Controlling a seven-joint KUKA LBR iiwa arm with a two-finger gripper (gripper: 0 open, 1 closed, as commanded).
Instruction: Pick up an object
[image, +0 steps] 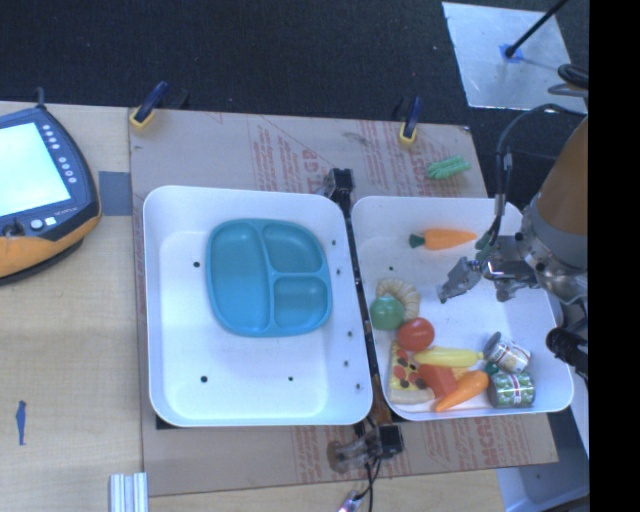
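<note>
Gripper (480, 282) | my fingers look apart, holding nothing | tomato (416, 333) sits just below-left | I'd centre over it, descend straight, avoiding banana (448, 356) beside it.

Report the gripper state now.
Gripper: open, holding nothing, hovering over the right bin just below the carrot.

Teach pendant (40, 195) on bench's left; clamps (148, 106) hold cardboard (290, 155).
</note>
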